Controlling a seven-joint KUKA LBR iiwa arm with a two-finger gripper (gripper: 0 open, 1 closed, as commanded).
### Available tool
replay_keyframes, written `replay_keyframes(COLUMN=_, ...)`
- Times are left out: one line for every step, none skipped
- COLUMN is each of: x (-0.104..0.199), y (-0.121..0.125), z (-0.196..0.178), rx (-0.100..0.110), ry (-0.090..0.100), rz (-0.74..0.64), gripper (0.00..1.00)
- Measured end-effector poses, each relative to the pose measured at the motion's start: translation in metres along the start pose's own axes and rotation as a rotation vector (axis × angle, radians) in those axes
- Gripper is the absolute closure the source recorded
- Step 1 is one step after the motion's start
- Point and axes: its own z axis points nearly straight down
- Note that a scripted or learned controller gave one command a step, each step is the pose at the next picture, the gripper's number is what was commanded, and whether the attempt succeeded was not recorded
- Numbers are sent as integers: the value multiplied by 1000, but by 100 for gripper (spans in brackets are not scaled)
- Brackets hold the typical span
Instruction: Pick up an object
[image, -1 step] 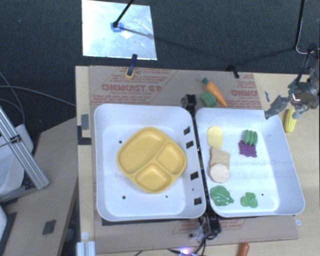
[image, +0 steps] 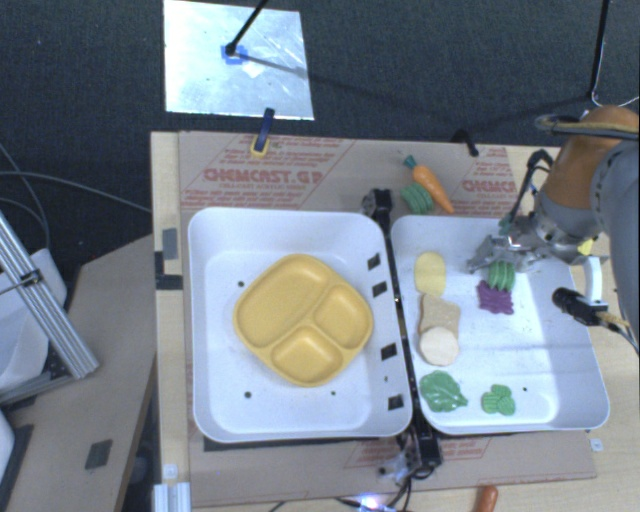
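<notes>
My gripper (image: 503, 252) hovers over the back of the right bin (image: 560, 400), reaching in from the right. Directly under its tip is a green ridged toy vegetable (image: 501, 274), touching or nearly touching it; I cannot tell whether it is gripped. A purple grape bunch (image: 495, 298) lies just in front of that. Further left in the same bin lie a yellow potato-like piece (image: 430, 271) and a beige bread roll (image: 438, 331). A green leafy piece (image: 442, 391) and a small green piece (image: 498, 401) rest near the front wall.
The left bin (image: 215, 300) holds a yellow divided plate (image: 303, 318). A toy carrot (image: 430, 186) lies on the cardboard behind the right bin. The ridge between the two bins runs just left of the yellow piece.
</notes>
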Motion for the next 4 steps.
replay_keyframes(x=-1, y=8, z=-8, rx=-2, ry=0, rz=2, gripper=0)
replay_keyframes(x=-2, y=-74, z=-7, rx=2, ry=0, rz=9, gripper=0)
replay_keyframes(x=-2, y=-69, z=-18, rx=-8, ry=-3, rz=6, gripper=100)
replay_keyframes(x=48, y=-64, z=-94, rx=-10, ry=-2, rz=-1, gripper=100)
